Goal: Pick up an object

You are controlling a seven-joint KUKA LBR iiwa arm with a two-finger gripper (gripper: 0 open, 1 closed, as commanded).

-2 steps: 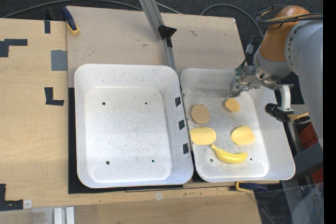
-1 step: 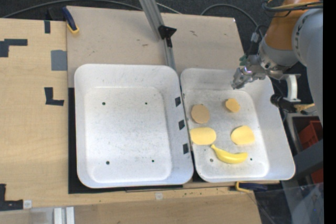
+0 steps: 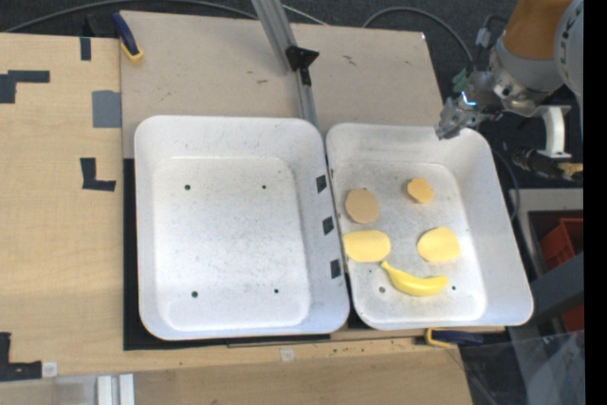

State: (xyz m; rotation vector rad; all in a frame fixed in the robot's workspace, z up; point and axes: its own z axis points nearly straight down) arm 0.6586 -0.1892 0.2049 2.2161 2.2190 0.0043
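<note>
Since nothing sits between the jaws point(image 3: 449, 126) yet, you should count the pick as not begun: every candidate lies loose on the floor of the right bin point(image 3: 493, 204), and reach, close and lift are all left to do. The jaws hang over that bin's far right corner, at about one o'clock from its middle, and you cannot tell from this slant whether they are parted or closed; they show as a small dark tip below the grey wrist.

Look for the nearest piece, the small orange-yellow disc point(image 3: 420, 192), lying towards seven o'clock from the jaws, near but clearly apart from them. Further along the same line you have the tan round piece point(image 3: 361, 205), and below it the yellow oval point(image 3: 366, 246). At about six o'clock from the jaws rests the yellow lemon-like lump point(image 3: 438, 245), and just beyond it the toy banana point(image 3: 415, 282), curved and flat on the floor.

The left bin point(image 3: 152, 232) sits beside it on the surface point(image 3: 218, 52), away from the arm.
</note>
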